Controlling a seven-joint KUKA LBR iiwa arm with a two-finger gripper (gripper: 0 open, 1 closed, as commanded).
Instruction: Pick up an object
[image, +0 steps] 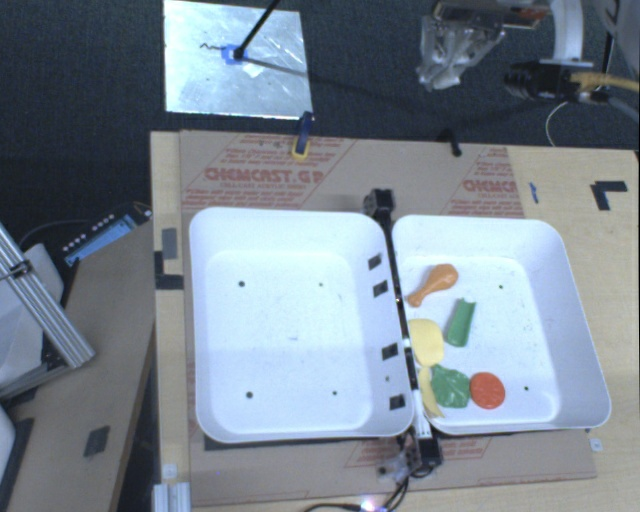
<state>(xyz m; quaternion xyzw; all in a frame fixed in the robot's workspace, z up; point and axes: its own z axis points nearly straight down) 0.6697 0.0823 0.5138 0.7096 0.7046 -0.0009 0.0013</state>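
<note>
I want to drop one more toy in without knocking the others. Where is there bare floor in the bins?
The left bin has open floor wall to wall. In the right bin, the right half is bare. Crowded: its left side by the divider, where the orange drumstick, green piece, yellow piece, leafy green and red disc cluster.

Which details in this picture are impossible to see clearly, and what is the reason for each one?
- Two-finger gripper, camera view: blurred and partly cut by the top edge, so open or shut is unclear.
- Yellow flat piece, right white bin: partly covered by the green leafy toy.
- Small blue object on the silver sheet: too small to identify.
- Grey metal frame: cut by the left edge.
</note>
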